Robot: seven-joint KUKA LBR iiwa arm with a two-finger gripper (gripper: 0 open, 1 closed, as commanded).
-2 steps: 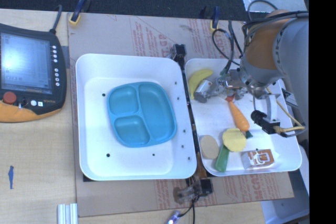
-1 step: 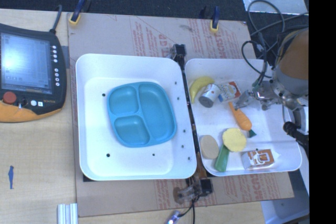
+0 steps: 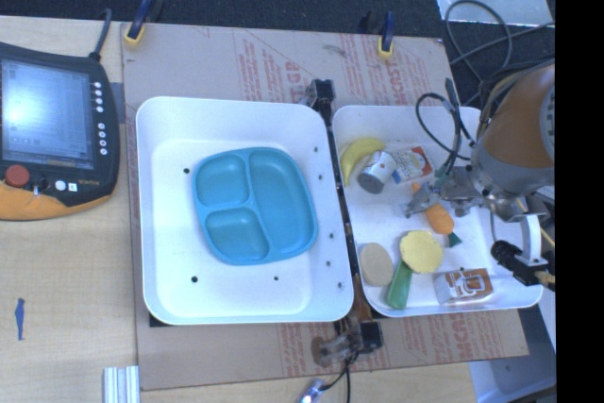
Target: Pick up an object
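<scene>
Arm: grey with an orange band (image 3: 521, 113), reaching in from the right over the right bin (image 3: 377, 305).
Tool (image 3: 436, 195): low over the middle of the right bin, between the can and the orange piece; whether it is wide or narrow, I cannot tell, and nothing is plainly seen in its grip.
Orange piece (image 3: 439, 219): small and rounded, just below the tool, its long axis running from upper left to lower right.
Can (image 3: 376, 175): silver, lying on its side near the bin's upper left, its round end facing lower left.
Banana (image 3: 356, 155): yellow and curved, touching the can on its upper left, arching from the top down along the bin's left wall.
Yellow disc (image 3: 421, 250): round, near the bin's middle bottom, just below the orange piece.
Green piece (image 3: 398, 286): long and narrow, its axis tilted from lower left to upper right, its top end under the yellow disc.
Tan oval (image 3: 376, 261): upright, just left of the green piece.
Brown packet (image 3: 466, 283): lies flat at the bin's lower right.
Left bin (image 3: 160, 203): holds a blue plate (image 3: 255, 204) with 3 compartments.
Surface (image 3: 57, 297): carries a control pendant (image 3: 52, 139) at far left.
</scene>
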